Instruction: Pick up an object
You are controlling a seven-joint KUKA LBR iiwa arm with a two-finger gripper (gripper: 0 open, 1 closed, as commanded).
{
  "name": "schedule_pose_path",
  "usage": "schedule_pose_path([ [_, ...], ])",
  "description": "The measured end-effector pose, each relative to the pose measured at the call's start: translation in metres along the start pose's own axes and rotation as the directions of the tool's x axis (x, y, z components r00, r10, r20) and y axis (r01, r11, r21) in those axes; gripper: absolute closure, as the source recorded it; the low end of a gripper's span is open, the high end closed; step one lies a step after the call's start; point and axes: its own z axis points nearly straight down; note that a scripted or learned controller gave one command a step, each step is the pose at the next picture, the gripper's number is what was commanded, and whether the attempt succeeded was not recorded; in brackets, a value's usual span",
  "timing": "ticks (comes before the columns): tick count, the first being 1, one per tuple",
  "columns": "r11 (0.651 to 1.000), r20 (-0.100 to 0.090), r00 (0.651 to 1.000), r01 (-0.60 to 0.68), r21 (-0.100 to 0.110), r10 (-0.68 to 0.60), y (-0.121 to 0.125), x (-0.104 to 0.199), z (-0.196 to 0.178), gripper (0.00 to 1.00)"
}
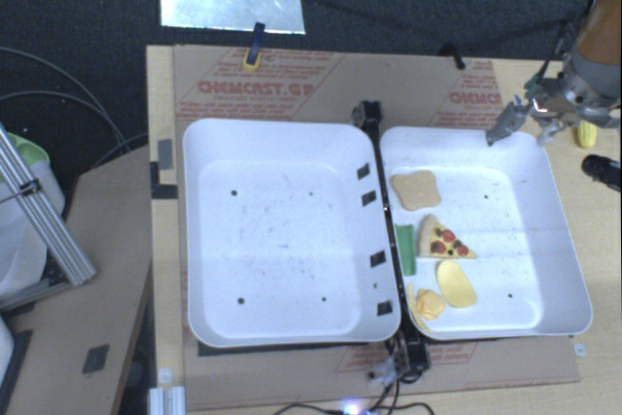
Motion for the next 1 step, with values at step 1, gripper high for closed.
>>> schedule_pose_path([
  [1, 1.000, -0.003, 1.000, -0.002, 0.009, 0.002, -0.0464, 0.0074, 0.1281, 0.00],
])
